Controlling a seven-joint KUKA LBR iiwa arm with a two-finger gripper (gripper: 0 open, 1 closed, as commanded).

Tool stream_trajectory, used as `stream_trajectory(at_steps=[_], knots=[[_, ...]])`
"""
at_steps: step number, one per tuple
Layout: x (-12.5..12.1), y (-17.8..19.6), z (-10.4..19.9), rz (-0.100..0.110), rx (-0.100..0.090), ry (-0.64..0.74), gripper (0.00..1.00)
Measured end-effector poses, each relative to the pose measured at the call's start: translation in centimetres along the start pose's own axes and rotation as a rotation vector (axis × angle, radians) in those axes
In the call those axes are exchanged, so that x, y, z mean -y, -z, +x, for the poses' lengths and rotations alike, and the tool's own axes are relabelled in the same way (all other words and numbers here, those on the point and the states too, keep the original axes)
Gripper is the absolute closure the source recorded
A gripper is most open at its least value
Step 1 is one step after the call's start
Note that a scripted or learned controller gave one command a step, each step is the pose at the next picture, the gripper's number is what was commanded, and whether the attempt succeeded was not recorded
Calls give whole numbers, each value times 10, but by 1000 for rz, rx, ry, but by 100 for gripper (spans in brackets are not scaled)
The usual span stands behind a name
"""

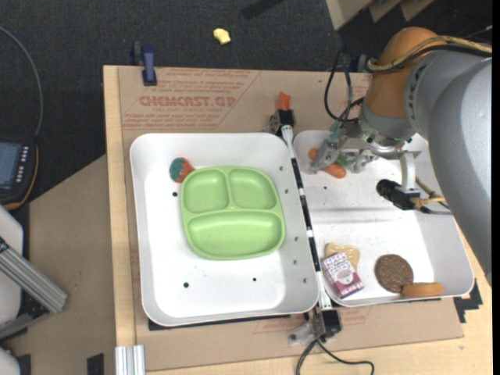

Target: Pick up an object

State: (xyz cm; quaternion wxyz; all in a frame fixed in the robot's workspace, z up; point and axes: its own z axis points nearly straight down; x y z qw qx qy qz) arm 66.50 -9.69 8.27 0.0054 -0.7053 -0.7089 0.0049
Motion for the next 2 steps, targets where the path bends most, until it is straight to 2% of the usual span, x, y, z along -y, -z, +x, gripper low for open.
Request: stream_trajectory(at_steps=[2], knots=[[0, 1, 0, -5, 0, -4, 0]])
